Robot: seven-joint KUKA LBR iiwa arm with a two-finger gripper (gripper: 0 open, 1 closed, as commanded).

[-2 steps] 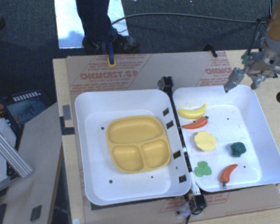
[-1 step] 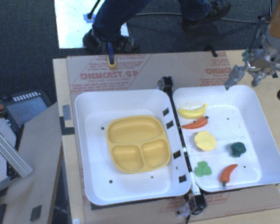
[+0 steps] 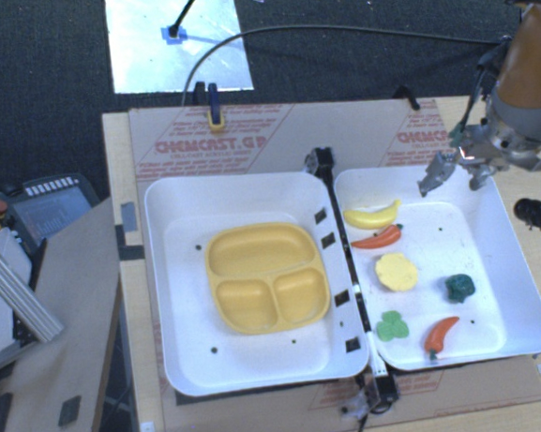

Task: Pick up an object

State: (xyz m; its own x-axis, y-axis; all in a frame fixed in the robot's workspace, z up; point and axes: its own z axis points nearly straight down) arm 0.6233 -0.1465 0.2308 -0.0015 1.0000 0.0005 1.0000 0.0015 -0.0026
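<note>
Gripper (image 3: 456,173) is hovering with fingers parted, grasping nothing, above the right bin's (image 3: 498,237) far edge; banana (image 3: 372,216) is lying nearest, touching the red pepper (image 3: 376,240); descending squarely over its middle is looking wisest.

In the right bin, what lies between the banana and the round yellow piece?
In the camera view, a red chili pepper lies between the banana and the round yellow piece, just under the banana and apart from the yellow piece.
</note>
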